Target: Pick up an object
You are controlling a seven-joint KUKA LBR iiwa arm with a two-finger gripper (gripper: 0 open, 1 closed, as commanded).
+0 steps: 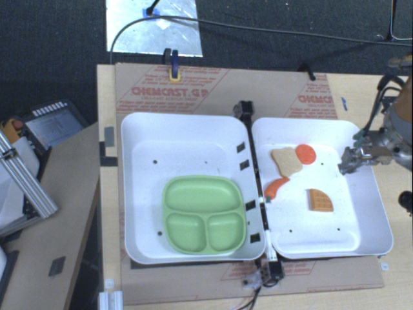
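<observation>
The right bin (361,237) holds several small food pieces. A beige bread slice (286,161) lies at its upper left, with a red-orange round slice (306,154) touching its right side. Below them an orange-red curved piece (277,187) rests by the left wall. A tan waffle wedge (320,201) sits near the bin's middle. My gripper (348,161) hangs over the bin's right part, to the right of the round slice and apart from every piece. I see nothing in it.
The left bin (139,141) carries a green divided plate (204,213) in its lower half. Black clips (248,173) line the seam between the bins. A cable runs across the top. Grey equipment (39,147) stands at the left off the bench.
</observation>
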